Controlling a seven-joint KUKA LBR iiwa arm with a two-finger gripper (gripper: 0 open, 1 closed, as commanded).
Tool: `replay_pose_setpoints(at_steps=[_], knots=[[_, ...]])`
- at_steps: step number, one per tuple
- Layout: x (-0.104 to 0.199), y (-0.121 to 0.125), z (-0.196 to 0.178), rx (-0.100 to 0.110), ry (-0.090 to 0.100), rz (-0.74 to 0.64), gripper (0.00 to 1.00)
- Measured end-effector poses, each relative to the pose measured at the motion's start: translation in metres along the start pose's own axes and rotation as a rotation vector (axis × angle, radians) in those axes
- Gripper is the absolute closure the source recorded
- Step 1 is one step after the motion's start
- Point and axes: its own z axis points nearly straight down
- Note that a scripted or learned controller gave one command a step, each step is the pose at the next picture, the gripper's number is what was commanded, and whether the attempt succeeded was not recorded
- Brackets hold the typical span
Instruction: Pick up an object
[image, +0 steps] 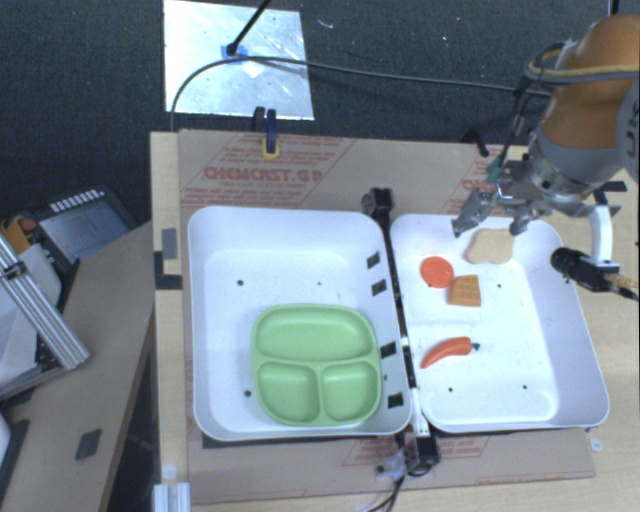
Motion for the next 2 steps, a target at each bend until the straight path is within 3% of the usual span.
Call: replay_pose_setpoints(at_steps=[2], knots=[[-0.008,-0.002,0.123,0.005,0.001,0.002,0.0]])
